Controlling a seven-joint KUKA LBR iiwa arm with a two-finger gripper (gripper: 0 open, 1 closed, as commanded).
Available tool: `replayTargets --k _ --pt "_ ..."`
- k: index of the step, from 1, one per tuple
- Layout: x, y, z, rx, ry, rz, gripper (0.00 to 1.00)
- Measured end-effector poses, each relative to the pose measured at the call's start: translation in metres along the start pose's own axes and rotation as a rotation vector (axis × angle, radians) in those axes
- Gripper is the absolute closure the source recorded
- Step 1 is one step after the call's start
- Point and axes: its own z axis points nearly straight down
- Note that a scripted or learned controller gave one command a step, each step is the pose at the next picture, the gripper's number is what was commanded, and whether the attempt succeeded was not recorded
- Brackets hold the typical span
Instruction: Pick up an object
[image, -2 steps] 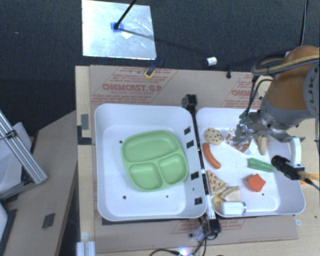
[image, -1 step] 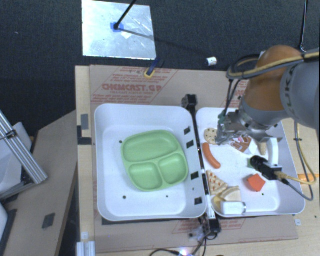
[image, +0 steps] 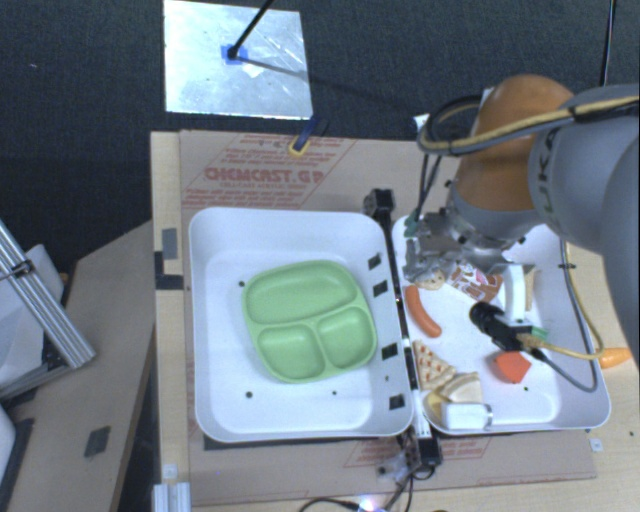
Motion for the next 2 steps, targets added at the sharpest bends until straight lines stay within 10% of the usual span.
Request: replayTargets --k 1,2 --pt "0.052 -0.005 -0.010 0.001 0.000 0.000 1.00" --pt "0.042 0.005 0.005 0.002 -0.003 0.009 1.00"
